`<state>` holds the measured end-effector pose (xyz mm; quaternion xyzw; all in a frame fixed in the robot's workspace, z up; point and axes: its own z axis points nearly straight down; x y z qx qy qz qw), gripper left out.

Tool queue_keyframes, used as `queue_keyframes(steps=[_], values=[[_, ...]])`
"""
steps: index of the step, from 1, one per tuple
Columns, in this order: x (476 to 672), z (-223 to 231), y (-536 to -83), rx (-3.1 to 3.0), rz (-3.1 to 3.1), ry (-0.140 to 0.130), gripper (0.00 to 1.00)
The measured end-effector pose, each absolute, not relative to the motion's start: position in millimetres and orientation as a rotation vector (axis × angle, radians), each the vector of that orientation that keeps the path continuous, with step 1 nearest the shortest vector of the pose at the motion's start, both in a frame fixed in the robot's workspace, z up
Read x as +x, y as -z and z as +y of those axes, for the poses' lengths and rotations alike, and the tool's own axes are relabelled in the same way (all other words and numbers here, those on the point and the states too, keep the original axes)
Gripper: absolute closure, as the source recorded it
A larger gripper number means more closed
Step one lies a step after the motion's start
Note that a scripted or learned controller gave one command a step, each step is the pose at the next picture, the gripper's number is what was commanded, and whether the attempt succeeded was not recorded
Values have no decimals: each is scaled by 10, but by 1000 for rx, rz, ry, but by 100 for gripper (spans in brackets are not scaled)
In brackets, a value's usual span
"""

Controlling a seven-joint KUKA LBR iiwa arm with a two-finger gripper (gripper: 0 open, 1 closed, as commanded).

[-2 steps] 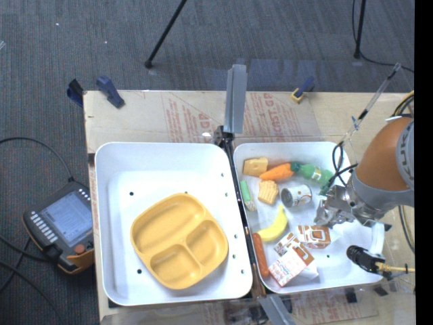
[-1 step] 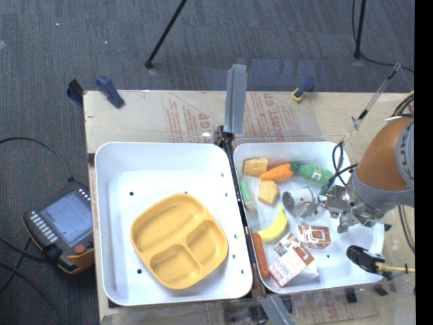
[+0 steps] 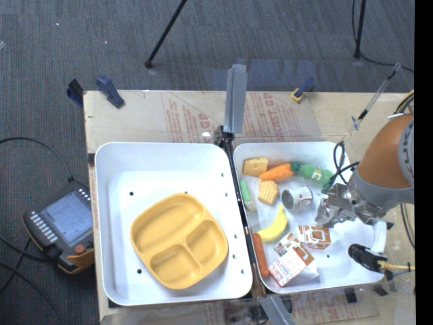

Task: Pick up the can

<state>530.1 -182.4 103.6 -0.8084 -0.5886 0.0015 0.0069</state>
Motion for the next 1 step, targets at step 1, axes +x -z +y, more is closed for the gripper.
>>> queue_keyframes(steps=[1], values=[[5447, -1943, -2043, -3014, -874, -7, 100]])
